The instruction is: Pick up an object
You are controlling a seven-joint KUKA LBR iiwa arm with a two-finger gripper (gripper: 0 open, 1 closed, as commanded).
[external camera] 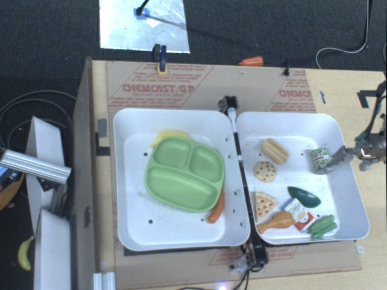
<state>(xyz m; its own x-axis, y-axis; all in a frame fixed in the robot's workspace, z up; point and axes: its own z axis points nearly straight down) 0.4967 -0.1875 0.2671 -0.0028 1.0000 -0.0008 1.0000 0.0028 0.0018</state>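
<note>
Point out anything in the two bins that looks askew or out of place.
In the left bin, the green divided tray sits tilted, partly covering a yellow item at its far edge. A hot dog sausage lies wedged against its near corner. The toy foods in the right bin are just loosely scattered.

arm [376,139]: grey metal | wrist: teal-green mark | fingers [338,159]: dull grey, slim

Green divided tray [184,174], orange sausage [216,208], brown-speckled cookie [265,171], both bins [133,222] white.
</note>
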